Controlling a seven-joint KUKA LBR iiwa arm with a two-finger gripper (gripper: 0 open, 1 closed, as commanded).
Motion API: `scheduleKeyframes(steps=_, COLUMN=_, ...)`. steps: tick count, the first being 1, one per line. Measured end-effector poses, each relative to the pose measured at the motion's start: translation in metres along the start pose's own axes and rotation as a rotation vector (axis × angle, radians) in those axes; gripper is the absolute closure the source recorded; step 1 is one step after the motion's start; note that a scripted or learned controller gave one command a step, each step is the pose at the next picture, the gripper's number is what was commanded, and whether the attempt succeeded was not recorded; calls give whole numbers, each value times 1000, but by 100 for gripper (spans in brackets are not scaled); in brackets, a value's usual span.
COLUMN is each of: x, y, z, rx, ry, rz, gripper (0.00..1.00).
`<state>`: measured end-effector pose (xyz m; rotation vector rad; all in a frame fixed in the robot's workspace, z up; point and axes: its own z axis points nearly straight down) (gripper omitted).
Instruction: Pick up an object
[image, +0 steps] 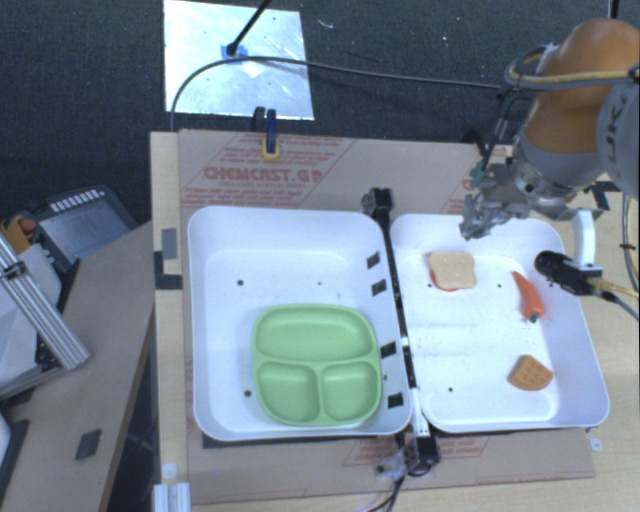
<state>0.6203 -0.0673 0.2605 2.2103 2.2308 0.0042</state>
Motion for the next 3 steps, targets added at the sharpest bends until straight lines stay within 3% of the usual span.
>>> scheduleKeyframes(steps=2, x=89, y=23, z=29, rx=1, ry=0, rz=0, gripper=100)
scheduleKeyframes(steps=3, x=142, y=23, z=24, rx=0, ry=0, rz=1, gripper=100)
